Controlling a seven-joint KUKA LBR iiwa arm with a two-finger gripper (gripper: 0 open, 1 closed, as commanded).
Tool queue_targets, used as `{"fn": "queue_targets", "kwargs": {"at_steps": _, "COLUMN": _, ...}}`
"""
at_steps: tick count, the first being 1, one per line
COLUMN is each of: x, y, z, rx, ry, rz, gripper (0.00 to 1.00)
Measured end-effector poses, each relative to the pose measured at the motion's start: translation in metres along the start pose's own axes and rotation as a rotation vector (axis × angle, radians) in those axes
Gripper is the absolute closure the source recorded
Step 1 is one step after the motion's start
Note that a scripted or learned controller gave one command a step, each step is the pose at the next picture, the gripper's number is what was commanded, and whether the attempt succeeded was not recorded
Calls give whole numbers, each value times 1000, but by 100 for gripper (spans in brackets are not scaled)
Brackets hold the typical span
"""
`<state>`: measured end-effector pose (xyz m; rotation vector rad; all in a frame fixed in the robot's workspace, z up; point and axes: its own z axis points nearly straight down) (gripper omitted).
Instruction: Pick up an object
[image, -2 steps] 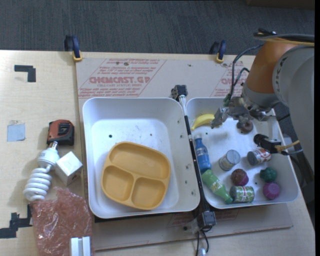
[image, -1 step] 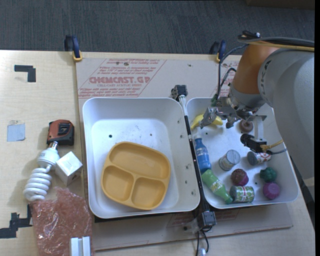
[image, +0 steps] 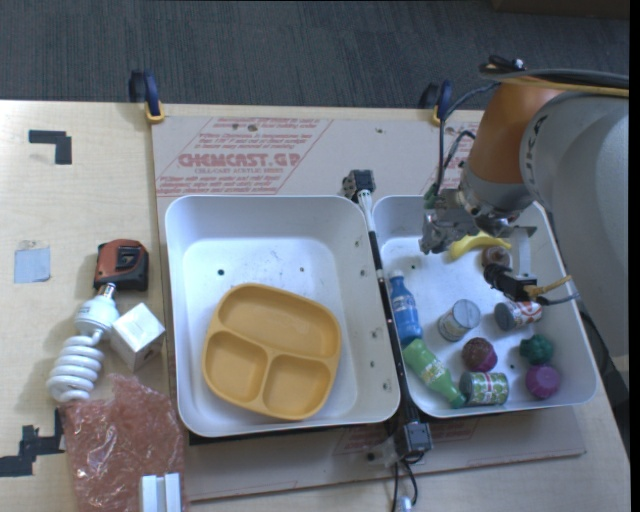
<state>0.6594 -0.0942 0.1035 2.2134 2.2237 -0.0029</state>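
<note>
Camera view: the hand (image: 452, 232) sits low in the right bin's (image: 572, 392) far corner, directly at the banana (image: 478, 244). Its grip cannot be determined. The left bin (image: 190, 330) holds 1 yellow tray (image: 271, 349).

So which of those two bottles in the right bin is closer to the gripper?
The blue bottle, lying along the bin's left wall. It sits higher in the view, nearer the gripper, while the green bottle lies below it, toward the bin's front edge.
</note>
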Motion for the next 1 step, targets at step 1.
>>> {"fn": "queue_targets", "kwargs": {"at_steps": 1, "x": 0, "y": 0, "z": 0, "rx": 0, "ry": 0, "rz": 0, "gripper": 0}}
